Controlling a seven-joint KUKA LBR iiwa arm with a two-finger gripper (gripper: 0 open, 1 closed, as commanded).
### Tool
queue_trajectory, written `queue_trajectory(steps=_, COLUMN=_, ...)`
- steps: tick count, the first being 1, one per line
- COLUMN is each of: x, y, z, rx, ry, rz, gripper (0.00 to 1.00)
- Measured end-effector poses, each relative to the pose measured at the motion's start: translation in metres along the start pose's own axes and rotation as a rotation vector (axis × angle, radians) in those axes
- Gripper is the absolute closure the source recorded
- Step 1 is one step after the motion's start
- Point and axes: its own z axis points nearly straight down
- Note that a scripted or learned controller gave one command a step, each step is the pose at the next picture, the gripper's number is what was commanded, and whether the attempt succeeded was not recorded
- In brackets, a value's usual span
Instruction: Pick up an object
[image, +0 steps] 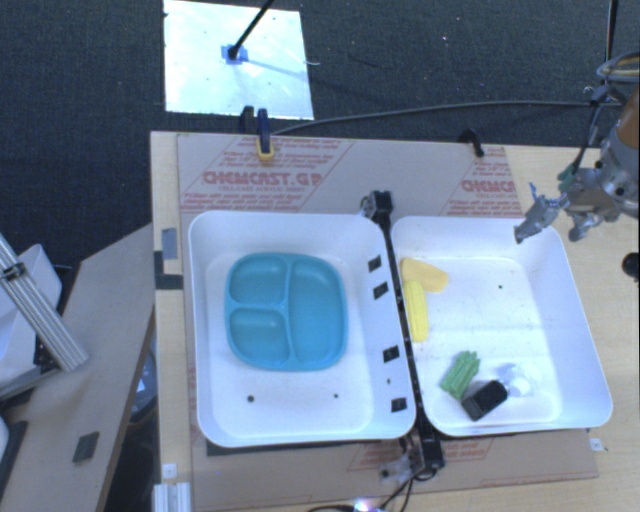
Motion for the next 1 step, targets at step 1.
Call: queue_trajectory(steps=1, x=0.0006, y=0.0020, z=-0.0066, rx=-0.011, ry=-0.002, rz=-0.003, gripper=0.00)
